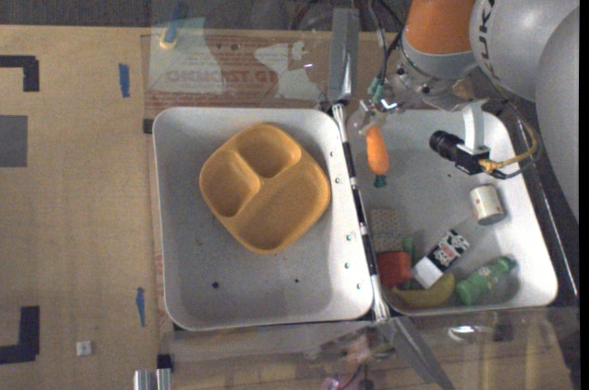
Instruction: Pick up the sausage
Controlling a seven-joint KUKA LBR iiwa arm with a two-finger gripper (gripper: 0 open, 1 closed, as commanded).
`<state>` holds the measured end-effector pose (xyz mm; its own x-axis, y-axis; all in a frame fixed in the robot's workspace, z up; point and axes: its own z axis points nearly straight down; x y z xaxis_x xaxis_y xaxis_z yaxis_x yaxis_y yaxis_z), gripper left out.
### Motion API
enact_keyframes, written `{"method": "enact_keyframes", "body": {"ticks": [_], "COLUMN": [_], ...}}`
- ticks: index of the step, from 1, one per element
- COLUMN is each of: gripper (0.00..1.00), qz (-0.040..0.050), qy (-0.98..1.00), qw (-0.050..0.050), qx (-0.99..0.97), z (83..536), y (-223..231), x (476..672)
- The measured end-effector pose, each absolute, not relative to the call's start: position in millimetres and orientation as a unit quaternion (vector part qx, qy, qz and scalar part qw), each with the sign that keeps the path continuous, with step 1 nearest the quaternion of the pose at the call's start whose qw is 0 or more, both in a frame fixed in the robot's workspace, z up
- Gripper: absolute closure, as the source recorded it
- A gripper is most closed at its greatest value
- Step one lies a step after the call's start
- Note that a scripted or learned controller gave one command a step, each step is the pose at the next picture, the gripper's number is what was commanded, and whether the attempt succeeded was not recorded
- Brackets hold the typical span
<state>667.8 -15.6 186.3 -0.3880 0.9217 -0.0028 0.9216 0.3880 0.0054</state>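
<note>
A tan bench carries two shallow white bins side by side, seen from above. The sausage (pixel 377 151), an orange tapered piece with a small green tip, lies upright along the left wall of the right bin (pixel 529 236), near its top corner. The gripper (pixel 371 112) sits just above its upper end. I cannot tell whether the claw is wide or narrow, or whether it touches the sausage. Lower in that bin are a banana (pixel 429 292) and a green bottle (pixel 483 280). The left bin (pixel 184 278) holds a yellow divided plate (pixel 265 187).
</note>
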Motion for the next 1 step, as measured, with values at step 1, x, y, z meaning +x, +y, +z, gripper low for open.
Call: {"method": "enact_keyframes", "body": {"ticks": [1], "gripper": [1.0], "qz": [0.0015], "qy": [0.858], "qw": [0.003], "qx": [0.513], "z": [239.4], "y": [32.7], "x": [667.7]}}
